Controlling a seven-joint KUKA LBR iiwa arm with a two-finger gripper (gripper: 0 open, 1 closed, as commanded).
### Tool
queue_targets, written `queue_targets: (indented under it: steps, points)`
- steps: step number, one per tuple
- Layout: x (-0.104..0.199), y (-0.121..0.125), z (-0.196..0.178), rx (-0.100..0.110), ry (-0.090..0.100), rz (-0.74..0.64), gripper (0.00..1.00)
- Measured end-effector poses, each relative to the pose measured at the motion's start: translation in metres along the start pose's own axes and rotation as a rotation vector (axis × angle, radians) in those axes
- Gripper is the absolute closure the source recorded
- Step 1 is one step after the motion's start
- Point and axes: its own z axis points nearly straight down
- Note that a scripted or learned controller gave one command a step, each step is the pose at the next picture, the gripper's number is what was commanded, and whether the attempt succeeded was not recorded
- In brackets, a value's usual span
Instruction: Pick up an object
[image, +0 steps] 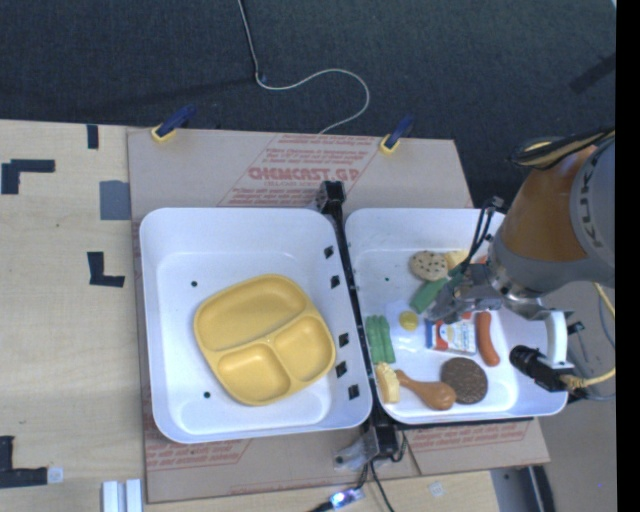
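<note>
Here the gripper (455, 300) hangs low in the right bin (395, 232) over a carton (452, 335); its grip cannot be told. Just right, a sausage (487, 338) lies lengthwise toward the near rim. A tray (264, 337) fills the left bin (165, 300).

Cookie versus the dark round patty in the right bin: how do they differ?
The cookie is pale tan with dark specks; the patty is plain dark brown. The cookie is smaller, the patty clearly larger. The cookie lies toward the bin's far side, above the hand; the patty lies near the bin's front edge, beside the drumstick. Both are flat, round and lie in the right bin.
</note>
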Motion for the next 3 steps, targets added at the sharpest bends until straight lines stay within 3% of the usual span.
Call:
queue_targets:
  steps: [1,2,3]
  points:
    - [0.003,-0.001,-0.062,-0.001,0.000,-0.001,1.00]
    - [0.004,-0.001,-0.063,0.005,0.002,0.000,1.00]
    - [0.059,0.026,-0.062,0.004,0.003,-0.007,1.00]
